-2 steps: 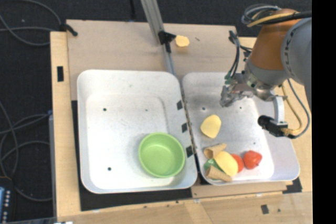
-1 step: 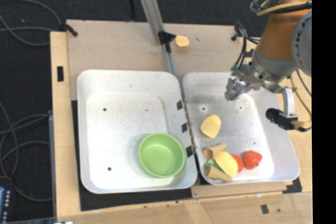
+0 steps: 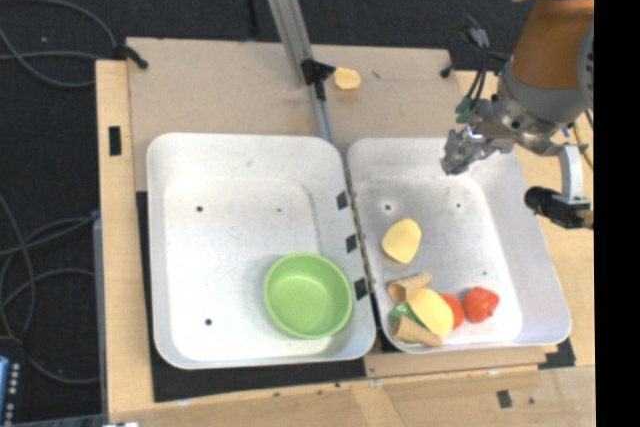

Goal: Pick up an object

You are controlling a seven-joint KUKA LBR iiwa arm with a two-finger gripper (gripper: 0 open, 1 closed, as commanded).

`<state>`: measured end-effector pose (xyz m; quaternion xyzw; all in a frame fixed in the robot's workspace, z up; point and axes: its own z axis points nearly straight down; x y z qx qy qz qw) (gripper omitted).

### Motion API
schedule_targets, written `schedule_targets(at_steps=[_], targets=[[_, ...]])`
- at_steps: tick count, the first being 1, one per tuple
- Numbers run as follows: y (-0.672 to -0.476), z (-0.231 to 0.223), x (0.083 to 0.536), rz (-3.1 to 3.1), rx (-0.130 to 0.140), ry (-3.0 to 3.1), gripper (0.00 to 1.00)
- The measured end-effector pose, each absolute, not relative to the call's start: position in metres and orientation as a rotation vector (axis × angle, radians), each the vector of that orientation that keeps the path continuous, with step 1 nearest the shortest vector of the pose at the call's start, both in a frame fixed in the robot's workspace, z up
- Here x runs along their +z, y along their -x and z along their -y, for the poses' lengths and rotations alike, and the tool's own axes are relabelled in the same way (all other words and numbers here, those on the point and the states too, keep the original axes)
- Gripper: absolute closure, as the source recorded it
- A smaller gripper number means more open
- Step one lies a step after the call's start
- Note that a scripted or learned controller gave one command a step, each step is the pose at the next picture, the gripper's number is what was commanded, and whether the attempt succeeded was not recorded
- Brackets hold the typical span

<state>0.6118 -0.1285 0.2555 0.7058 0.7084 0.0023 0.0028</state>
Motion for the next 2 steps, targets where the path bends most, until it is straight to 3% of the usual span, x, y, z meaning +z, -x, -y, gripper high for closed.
schedule_targets(at_steps=[2], targets=[[-0.609, 0.02, 0.25, -2.229, 0.0, -2.214, 1.0]])
